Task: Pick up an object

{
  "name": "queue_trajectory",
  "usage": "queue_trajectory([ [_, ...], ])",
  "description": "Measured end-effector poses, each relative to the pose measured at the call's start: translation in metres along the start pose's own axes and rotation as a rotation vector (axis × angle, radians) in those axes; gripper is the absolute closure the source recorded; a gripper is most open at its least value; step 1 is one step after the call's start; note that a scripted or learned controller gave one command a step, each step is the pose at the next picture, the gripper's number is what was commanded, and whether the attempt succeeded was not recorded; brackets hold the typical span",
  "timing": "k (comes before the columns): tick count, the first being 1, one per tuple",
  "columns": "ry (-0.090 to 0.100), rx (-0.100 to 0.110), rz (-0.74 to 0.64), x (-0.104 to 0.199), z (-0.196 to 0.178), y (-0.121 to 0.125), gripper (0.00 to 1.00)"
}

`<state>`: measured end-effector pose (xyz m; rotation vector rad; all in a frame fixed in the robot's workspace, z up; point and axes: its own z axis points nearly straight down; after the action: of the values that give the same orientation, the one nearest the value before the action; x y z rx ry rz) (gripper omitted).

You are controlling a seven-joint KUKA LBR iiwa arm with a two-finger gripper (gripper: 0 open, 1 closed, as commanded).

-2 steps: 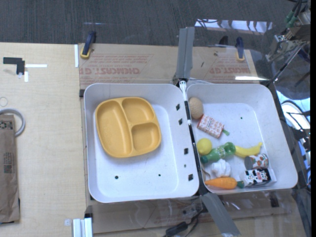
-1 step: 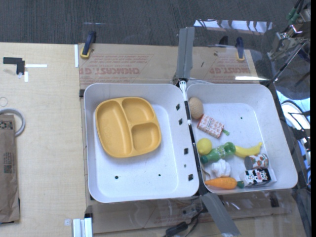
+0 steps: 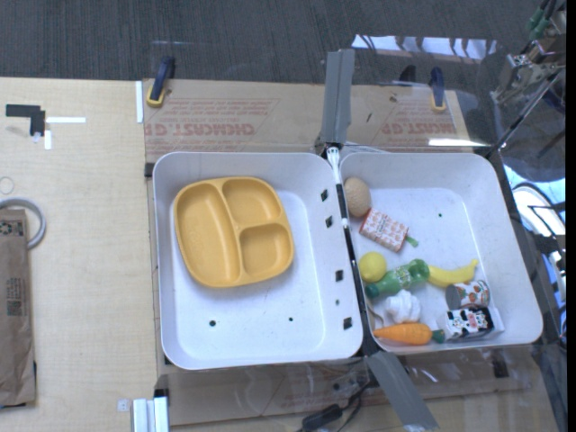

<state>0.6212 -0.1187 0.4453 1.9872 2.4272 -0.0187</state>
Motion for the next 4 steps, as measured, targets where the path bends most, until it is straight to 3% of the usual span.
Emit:
queue_trajectory([
  [1, -0.002, 0.002, -0.001, 0.0, -0.008, 0.001, 1.0],
  [2, 0.01, -0.003, 0.069, 0.006, 0.018, 0.015, 1.0],
  [4, 0.005, 0.0, 0.065, 0.004, 0.002, 0.017, 1.0],
])
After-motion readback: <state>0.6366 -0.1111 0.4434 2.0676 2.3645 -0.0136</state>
